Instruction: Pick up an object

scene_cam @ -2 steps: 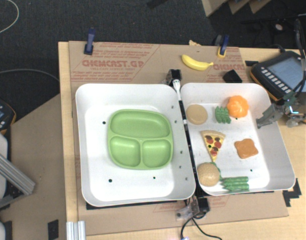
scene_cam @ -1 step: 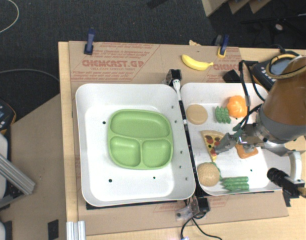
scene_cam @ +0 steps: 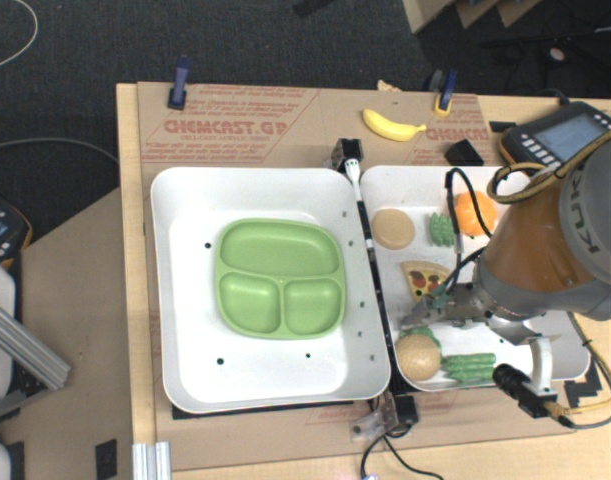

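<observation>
Left bin (scene_cam: 175, 268) holds a green divided plate (scene_cam: 280, 277); right bin (scene_cam: 410, 180) holds toy foods; jaws' state: cannot tell.

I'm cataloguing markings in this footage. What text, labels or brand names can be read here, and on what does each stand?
"CHEMCAST GP": red print on the brown protective sheet covering the bench, behind the left bin.
Smaller red lines around it: too blurred to read.
Mirrored red print behind the right bin: partly hidden, unreadable.
Dark letters on the arm: cut off, unreadable.
</observation>
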You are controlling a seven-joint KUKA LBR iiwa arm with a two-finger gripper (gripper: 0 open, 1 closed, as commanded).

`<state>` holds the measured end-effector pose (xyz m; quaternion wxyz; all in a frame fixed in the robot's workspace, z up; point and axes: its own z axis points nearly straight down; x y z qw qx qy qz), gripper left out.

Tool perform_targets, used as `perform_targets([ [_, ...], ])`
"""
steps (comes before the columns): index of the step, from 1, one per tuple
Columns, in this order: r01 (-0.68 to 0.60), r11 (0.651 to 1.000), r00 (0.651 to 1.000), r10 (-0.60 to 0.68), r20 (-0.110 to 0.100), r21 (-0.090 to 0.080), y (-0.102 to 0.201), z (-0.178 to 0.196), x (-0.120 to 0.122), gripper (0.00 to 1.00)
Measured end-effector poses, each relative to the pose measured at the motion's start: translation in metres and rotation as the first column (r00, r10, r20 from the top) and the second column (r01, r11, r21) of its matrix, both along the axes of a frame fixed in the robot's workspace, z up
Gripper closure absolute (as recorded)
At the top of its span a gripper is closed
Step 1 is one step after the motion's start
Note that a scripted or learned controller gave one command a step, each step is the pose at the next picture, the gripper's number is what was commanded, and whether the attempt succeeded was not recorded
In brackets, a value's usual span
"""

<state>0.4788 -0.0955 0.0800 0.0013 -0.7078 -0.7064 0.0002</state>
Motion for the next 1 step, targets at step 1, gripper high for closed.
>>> perform_targets([
  [1, -0.003, 1.000, 1.000, 0.003, 0.005, -0.003, 0.0020, 0.0046, 0.0300, 0.00],
])
